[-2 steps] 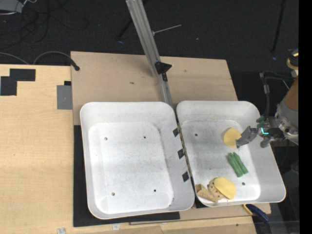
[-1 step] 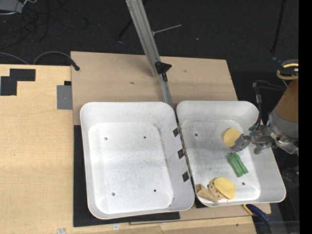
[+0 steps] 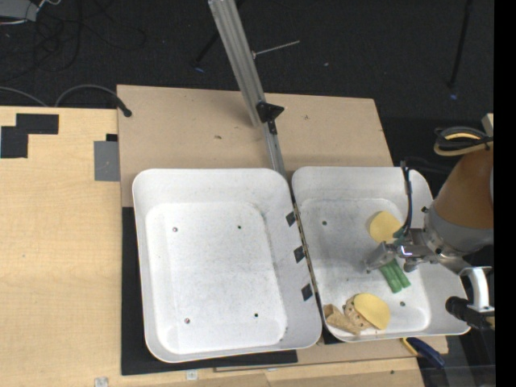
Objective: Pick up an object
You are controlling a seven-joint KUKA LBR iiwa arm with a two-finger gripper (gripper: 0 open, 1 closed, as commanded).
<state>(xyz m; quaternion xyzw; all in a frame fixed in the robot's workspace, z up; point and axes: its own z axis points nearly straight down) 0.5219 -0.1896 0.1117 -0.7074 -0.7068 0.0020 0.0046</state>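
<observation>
Low over the right bin [image 3: 355,185], the end effector [image 3: 393,258] hangs at the end of the grey arm [image 3: 463,208], which comes in from the right with its orange band showing above the wrist. Whether anything is clamped in it cannot be told: the metal parts blur together, and how wide it stands is not clear either. Just under and beside it lies one green block [image 3: 396,278], a short bar set at a slant on the bin floor, its upper end touching or hidden by the end effector.

Two shallow white bins sit side by side on the bench [image 3: 201,127]. In the right bin, three or four things can be counted: the green block, one yellow round piece [image 3: 383,226] near the arm's wrist, a second yellow round piece [image 3: 371,309] toward the near edge, and a tan, crumpled thing [image 3: 343,319] touching that second piece on its left. The two yellow pieces lie well apart, with the green block between them. The left bin [image 3: 214,264] shows a bare speckled floor with four small dark dots. One metal rail [image 3: 242,63] slants up from the seam between the bins.
</observation>
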